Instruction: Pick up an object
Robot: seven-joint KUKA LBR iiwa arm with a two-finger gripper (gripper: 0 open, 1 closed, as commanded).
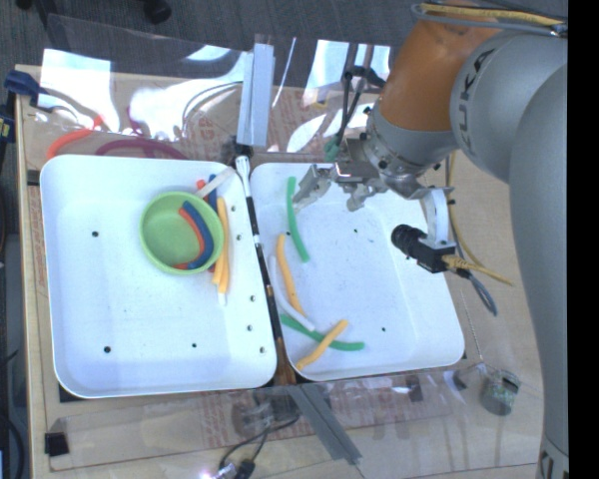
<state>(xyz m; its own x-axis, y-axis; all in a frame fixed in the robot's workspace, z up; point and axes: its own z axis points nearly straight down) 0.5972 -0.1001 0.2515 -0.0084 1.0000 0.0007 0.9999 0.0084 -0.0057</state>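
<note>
My gripper (329, 196) hangs over the far left part of the right bin (409, 307), open, with nothing between its fingers. Its left fingertip (302, 192) is just above the top end of a green strip (297, 224) lying in that bin. Closer to the bin's left wall lies an orange strip (286, 273). Near the front edge, another orange strip (325, 341) crosses a second green strip (341, 344).
The left bin (110, 317) holds a green bowl (180, 233) with red and blue strips inside. An orange strip (222, 257) and a white one (215, 181) lie beside it. Cables and a black fitting (419, 245) hang off the wrist over the right bin.
</note>
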